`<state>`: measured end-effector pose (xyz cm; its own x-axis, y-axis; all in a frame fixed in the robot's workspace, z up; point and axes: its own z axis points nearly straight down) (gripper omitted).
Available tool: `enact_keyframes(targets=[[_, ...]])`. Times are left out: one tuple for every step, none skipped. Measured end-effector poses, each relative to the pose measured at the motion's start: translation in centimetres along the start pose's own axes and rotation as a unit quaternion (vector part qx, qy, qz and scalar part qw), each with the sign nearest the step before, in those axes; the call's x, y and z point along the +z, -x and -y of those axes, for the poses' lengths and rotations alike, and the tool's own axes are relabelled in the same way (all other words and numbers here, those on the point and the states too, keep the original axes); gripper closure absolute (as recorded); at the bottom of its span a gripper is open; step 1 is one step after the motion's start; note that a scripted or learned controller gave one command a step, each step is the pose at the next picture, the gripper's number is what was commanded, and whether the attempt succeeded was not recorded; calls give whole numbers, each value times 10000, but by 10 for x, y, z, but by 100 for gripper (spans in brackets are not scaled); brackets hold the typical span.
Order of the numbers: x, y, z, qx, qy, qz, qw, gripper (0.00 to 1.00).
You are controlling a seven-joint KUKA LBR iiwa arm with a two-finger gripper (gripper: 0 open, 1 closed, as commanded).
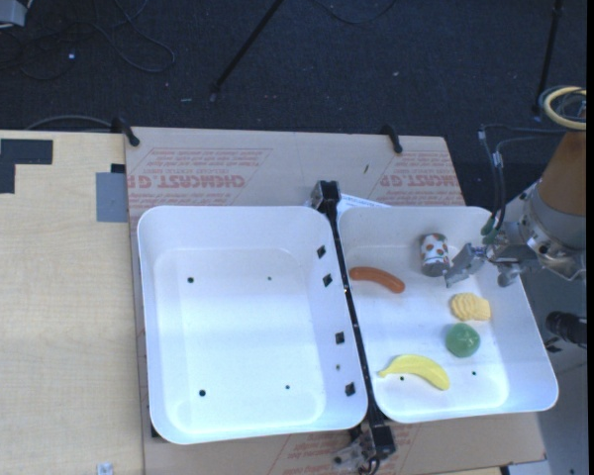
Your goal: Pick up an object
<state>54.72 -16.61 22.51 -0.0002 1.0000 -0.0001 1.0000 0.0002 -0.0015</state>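
Nearest to you lies the yellow banana (416, 370) in the right bin (535, 384), with a green ball (463, 340) just up and right of it. Past that you see a small yellow thing (470, 308), a sausage (377, 280) and a little can (435, 252). Your tool (472, 262) hovers between can and yellow thing — spread or pressed together, you cannot tell. Beside it, on the desk, sits the left bin (148, 265).

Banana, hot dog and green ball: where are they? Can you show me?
banana (416, 371), camera view, middle of its yellow curve.
hot dog (376, 280), camera view, middle of its orange length.
green ball (463, 340), camera view, centre of its round top.
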Motion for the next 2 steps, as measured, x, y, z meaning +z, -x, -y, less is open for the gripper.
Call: enact_keyframes(targets=[[127,36,-54,-10,1,7,10000,0],[138,5,49,16,-21,-17,10000,0]])
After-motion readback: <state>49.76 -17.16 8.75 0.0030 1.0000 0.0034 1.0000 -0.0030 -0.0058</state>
